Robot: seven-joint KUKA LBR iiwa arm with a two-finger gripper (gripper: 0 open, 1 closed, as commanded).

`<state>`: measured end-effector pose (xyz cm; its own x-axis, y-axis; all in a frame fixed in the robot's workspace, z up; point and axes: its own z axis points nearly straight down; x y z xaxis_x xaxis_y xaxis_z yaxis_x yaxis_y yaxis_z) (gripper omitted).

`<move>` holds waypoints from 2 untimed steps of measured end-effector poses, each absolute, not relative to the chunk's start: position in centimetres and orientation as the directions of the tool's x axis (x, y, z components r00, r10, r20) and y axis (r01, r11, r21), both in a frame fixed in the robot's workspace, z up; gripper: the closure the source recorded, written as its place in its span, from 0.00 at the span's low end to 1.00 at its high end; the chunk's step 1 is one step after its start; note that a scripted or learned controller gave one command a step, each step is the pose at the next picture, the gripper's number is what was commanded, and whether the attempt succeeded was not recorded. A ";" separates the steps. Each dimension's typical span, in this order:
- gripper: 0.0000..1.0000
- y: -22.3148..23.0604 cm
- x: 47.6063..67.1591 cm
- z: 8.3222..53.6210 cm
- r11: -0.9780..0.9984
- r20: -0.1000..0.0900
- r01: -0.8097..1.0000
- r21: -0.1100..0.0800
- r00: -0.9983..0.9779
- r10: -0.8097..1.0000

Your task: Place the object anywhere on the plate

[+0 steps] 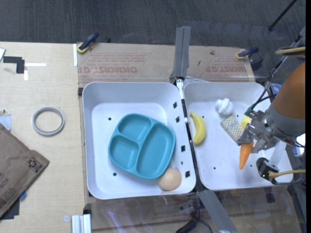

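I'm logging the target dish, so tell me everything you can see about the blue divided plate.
The blue divided plate is a rounded-square tray of matte teal, plastic-looking, with three compartments: one long, two smaller. All three hold nothing. It lies flat, turned diagonally, on the floor of the left white bin. A tan egg-shaped object sits against its lower corner; whether they touch is unclear.

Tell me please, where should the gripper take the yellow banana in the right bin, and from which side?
Grip the yellow banana at its thick middle, coming straight down from above. It lies flat on the floor of the right white bin, running lengthwise beside the divider wall, so the fingers should probably close across its narrow width, with one finger going between banana and wall.
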<state>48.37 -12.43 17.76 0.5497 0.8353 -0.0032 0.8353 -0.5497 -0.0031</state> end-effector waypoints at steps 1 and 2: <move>1.00 -6.4 54.4 19.0 -0.577 -0.004 0.816 -0.003 0.577 0.816; 1.00 1.6 50.5 19.0 -0.595 -0.004 0.804 -0.005 0.595 0.804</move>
<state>50.51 1.55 19.01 0.5952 0.8036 -0.0044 0.8036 -0.5952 -0.0048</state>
